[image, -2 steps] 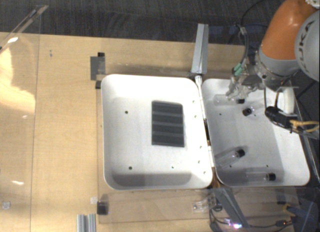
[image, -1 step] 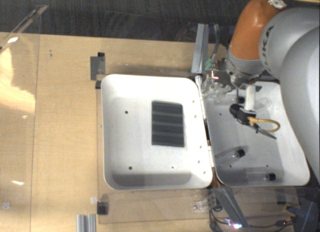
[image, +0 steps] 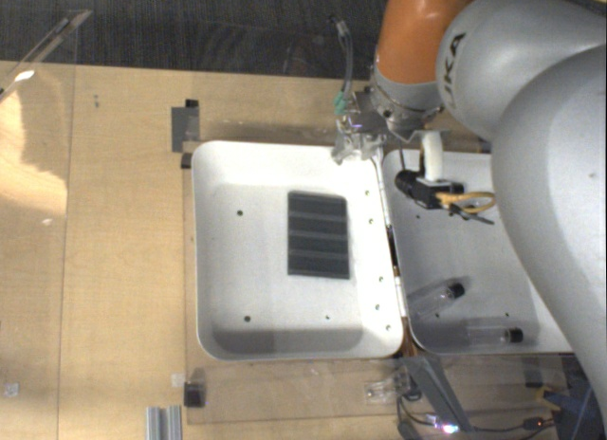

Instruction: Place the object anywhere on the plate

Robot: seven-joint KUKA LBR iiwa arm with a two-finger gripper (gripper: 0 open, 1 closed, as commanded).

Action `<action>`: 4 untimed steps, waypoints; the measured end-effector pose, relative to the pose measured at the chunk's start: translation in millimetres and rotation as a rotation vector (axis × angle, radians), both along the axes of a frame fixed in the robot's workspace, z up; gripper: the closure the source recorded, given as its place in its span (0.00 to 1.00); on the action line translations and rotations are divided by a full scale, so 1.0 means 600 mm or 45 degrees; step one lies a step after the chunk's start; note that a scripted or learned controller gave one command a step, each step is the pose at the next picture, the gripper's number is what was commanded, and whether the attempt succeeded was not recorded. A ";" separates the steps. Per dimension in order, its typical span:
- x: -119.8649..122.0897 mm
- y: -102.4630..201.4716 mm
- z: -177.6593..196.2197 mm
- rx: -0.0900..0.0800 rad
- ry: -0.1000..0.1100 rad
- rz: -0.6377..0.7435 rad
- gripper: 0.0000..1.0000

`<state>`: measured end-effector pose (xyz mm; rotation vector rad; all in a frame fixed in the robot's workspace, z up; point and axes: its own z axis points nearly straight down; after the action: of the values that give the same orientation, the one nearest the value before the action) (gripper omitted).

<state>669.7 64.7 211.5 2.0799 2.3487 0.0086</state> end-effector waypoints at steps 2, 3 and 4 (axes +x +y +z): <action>0.000 0.225 -0.031 0.001 0.000 0.035 1.00; 0.000 0.275 0.091 -0.001 -0.002 0.330 1.00; 0.000 0.263 0.069 -0.004 -0.003 0.857 1.00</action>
<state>669.7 222.7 253.0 1.1870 2.9024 0.0090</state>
